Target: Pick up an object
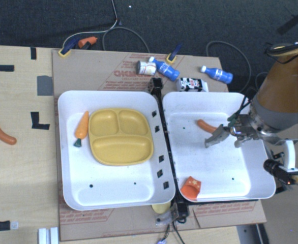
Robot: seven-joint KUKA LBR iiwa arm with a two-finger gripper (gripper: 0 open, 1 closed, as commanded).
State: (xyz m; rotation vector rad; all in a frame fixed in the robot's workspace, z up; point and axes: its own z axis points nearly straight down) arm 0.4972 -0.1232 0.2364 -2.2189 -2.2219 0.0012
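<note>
My gripper (222,143) hangs over the middle of the right bin (250,184), open, with nothing between its fingers. A small orange sausage (206,125) lies on the bin floor just up and left of the left fingertip, apart from it. A red-orange wedge-shaped piece (191,187) rests near the right bin's front left corner. In the left bin (70,182), a toy carrot (81,125) lies beside a yellow divided plate (121,136).
Behind the bins lie a blue-and-white bottle (160,68), a second blue bottle (217,74) and a small black-and-white box (192,84). Another sausage (2,132) sits on the bench at far left. Cables run across the back.
</note>
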